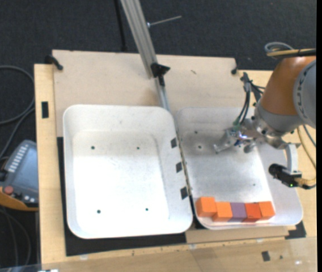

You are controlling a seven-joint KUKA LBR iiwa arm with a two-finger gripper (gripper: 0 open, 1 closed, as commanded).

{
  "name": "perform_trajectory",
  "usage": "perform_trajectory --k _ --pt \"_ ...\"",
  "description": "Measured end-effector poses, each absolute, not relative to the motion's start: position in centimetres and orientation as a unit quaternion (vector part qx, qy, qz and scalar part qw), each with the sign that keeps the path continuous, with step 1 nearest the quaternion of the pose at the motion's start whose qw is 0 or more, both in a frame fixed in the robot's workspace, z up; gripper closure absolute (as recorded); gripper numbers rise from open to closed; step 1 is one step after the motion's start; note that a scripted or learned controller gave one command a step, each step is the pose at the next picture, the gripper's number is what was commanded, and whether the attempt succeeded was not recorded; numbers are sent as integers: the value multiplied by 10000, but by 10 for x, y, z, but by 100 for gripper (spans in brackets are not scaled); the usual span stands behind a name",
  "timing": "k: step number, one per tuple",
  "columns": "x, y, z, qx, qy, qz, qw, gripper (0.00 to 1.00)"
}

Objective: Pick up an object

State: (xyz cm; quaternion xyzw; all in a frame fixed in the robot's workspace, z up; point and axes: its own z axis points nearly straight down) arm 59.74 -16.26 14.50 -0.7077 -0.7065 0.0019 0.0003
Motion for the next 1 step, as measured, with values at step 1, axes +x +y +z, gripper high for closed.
perform_trajectory --k 1 --pt "641 -183 94 -7069 -7073 17 11 0"
